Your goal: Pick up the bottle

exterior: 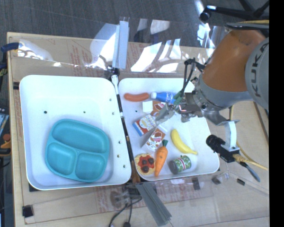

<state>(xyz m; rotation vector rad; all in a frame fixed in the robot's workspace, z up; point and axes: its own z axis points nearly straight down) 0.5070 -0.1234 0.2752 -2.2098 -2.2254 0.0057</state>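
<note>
Bottle [163, 96] flat, long axis left-right.

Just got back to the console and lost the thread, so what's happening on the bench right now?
The grey arm's hand is down in the right white bin, among toy food beside the small clear bottle with a blue label. The bottle lies on its side near the bin's far edge, next to a red sausage. Nothing looks lifted. The left white bin holds a teal divided plate.

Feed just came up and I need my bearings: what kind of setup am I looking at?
Probably a lab bench for robot picking trials: two white bins taped onto a board, toy food such as a banana and carrot, and a bottle.
</note>
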